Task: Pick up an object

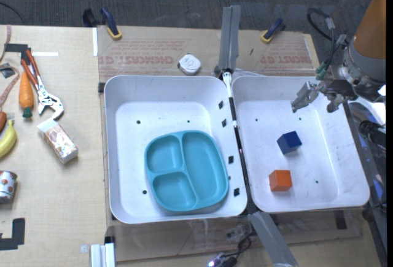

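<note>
Gripper [318, 97] hangs over upper right part of right bin [258, 198], two fingers spread apart, nothing between them. Blue block [288, 142] lies on bin floor below and slightly left of gripper, apart from it. Orange block [280, 180] sits farther down, just beyond blue block, not touching it. Left bin [116, 137], well left of gripper, holds teal divided plate [184, 170]. Banana [6, 140], carrot [25, 92] and pliers [43, 97] lie on bench far left.
</note>
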